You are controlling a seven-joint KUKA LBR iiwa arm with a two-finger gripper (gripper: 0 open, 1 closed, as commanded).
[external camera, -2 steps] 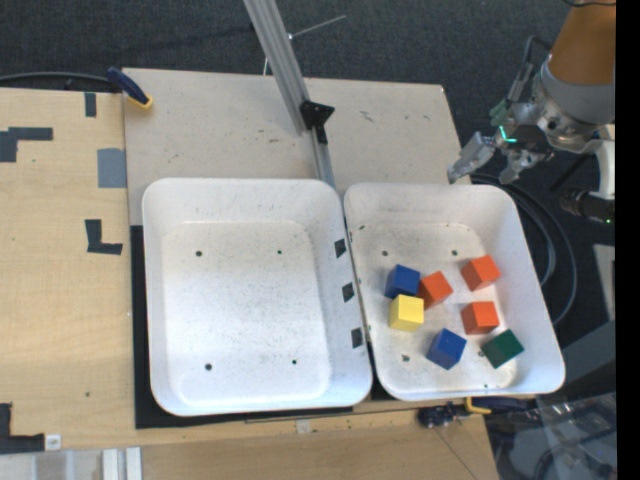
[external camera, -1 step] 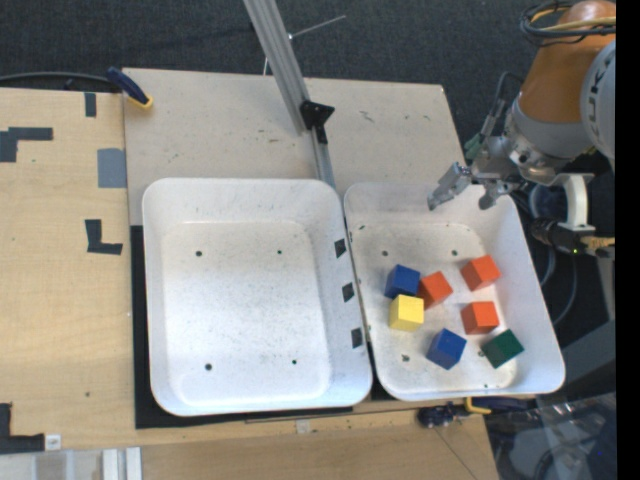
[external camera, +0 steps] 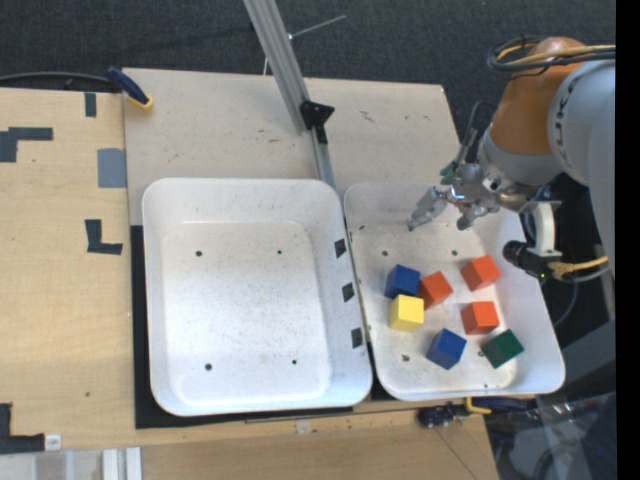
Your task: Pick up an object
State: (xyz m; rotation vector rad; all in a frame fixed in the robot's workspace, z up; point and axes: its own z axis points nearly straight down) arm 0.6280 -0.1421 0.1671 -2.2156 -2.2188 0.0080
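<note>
Gripper point(external camera: 440, 210) is over the right bin point(external camera: 375, 218), near its far edge and toward the far-right corner. Fingers look spread apart, nothing between them. It sits well clear of the blocks, which are all nearer the front.

Candidates, all in the right bin's near half:
- blue cube point(external camera: 403, 279) and yellow cube point(external camera: 407, 312), touching, closest to the bin's left wall
- orange cube point(external camera: 436, 288) just beside the blue one, likely touching
- second orange cube point(external camera: 480, 272) toward the right wall, standing apart
- third orange cube point(external camera: 480, 316) below it, also apart
- second blue cube point(external camera: 447, 348) near the front edge
- green cube point(external camera: 502, 348) near the front-right corner

Left bin point(external camera: 240, 298) holds no blocks that I can see.

Handling, my read: small painted blocks, probably wood, so light, rigid, not fragile. Flat faces suit a two-finger pinch; painted finish could be a bit slick. Take hold across two opposite flat faces, centred, fingers square to the faces. The isolated orange ones or the second blue one look easiest, since there's finger clearance on both sides. The blue/yellow/orange cluster is tight and a finger would likely land on a neighbour.

No brands, labels or legible writing on blocks, bins or bench.
</note>
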